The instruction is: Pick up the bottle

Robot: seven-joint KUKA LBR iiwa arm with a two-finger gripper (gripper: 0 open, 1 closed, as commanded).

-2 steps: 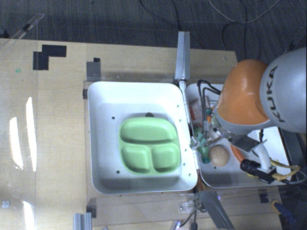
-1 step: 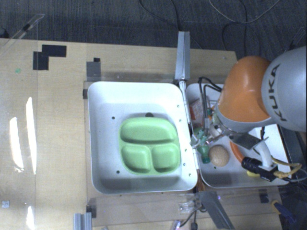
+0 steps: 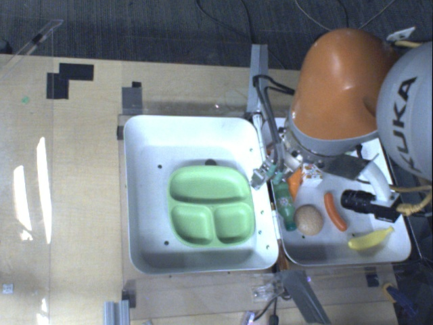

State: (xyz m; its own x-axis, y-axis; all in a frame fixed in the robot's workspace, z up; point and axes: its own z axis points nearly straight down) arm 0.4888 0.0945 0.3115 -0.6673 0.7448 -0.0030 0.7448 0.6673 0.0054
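A banana (image 3: pixel 370 239) lay nearest in the right bin (image 3: pixel 338 252), then a sausage (image 3: pixel 335 210). The green bottle (image 3: pixel 284 205) lay by the bin's left wall, gripper (image 3: pixel 265 175) above its top, fingers' state unclear

A glossy orange dome (image 3: pixel 338 80) is seen beside a grey shell (image 3: pixel 406 120) lettered "KUKA" in black. Black cables (image 3: pixel 265 103) are routed down to a small metallic claw (image 3: pixel 264 175).

Light was bright and even from above; glare streaked the bench (image 3: pixel 30 181) (pale patches at left) and gleamed on the orange band (image 3: pixel 338 80). Focus stayed slightly soft throughout.
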